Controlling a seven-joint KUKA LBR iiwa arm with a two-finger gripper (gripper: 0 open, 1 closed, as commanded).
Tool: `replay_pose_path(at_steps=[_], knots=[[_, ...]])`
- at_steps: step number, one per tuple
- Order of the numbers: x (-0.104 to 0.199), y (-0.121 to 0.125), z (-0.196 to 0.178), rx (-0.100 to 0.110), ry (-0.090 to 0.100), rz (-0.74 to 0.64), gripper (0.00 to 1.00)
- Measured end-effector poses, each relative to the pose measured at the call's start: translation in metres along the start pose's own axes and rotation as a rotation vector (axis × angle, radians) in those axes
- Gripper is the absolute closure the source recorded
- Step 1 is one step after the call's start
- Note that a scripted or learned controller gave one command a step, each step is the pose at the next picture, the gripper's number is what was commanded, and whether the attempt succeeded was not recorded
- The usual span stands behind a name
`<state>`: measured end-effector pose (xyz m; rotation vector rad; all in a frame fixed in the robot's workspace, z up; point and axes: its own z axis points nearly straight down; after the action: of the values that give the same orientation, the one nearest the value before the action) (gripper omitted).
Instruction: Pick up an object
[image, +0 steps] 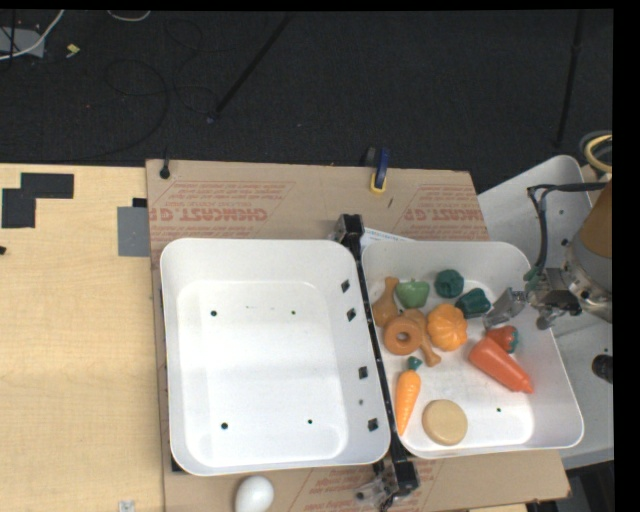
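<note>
- The gripper (515, 305) hangs over the right bin (560, 425), near its right rim, and I cannot tell what state it is in or whether it has anything.
- Just below it lies a red-orange pepper-like toy (500, 366), close to the tool tip.
- Further left in that bin sit a small orange pumpkin (447, 326), a brown ring (404, 335), a carrot (407, 397), a tan disc (445, 422) and dark green pieces (460, 290).
- The left bin (180, 300) lies beside it.
</note>
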<state>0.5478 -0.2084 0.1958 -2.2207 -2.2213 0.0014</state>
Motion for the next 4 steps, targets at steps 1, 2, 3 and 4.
replay_pose_path(at_steps=[1, 2, 3, 4], knots=[[0.066, 0.079, 0.1, -0.004, 0.002, -0.008, 0.0], [0.107, 0.092, 0.104, -0.002, -0.01, 0.007, 0.0], [0.111, 0.092, 0.095, 0.002, -0.004, 0.001, 1.0], [0.102, 0.02, 0.108, 0.004, 0.001, 0.003, 1.0]])
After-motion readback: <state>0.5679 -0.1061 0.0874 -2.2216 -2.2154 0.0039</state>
